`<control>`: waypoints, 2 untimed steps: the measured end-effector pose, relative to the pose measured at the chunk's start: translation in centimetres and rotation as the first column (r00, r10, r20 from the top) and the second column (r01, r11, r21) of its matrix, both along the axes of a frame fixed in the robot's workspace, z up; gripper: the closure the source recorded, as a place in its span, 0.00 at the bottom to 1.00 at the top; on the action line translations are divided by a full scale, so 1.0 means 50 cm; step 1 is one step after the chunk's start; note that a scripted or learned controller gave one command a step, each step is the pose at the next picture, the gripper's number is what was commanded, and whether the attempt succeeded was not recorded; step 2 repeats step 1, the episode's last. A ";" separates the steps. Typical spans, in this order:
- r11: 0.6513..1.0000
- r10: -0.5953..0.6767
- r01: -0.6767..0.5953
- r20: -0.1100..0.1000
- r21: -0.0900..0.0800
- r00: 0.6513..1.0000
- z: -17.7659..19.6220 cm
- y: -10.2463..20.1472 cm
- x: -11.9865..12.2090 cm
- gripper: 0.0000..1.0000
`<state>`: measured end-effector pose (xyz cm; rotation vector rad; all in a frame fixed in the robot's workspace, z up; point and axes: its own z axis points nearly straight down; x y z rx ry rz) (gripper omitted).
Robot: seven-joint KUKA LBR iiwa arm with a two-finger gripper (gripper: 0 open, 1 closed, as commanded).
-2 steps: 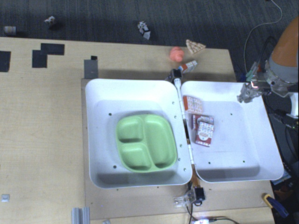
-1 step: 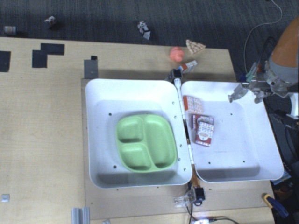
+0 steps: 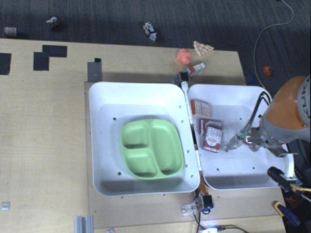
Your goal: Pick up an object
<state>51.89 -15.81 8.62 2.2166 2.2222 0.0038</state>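
Note:
The right white bin holds two flat red-and-white packets. One packet lies near the bin's back left corner. The other packet lies just in front of it, by the left wall. My gripper hangs low inside this bin, just right of the nearer packet and a little apart from it. The grey arm with its orange band comes in from the right. The left white bin contains a green divided plate lying flat in its middle.
Behind the bins on the bench lie a pink ball, a pizza-slice toy and a small tube. Cables and a clamp sit at the front between the bins. Small items are scattered on the dark floor beyond.

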 end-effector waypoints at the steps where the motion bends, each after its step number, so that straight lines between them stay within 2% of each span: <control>1: 1.000 0.001 -0.001 0.008 -0.003 1.000 0.024 0.000 0.005 1.00; 2: 1.000 0.001 -0.001 0.008 -0.003 1.000 0.024 0.000 0.005 1.00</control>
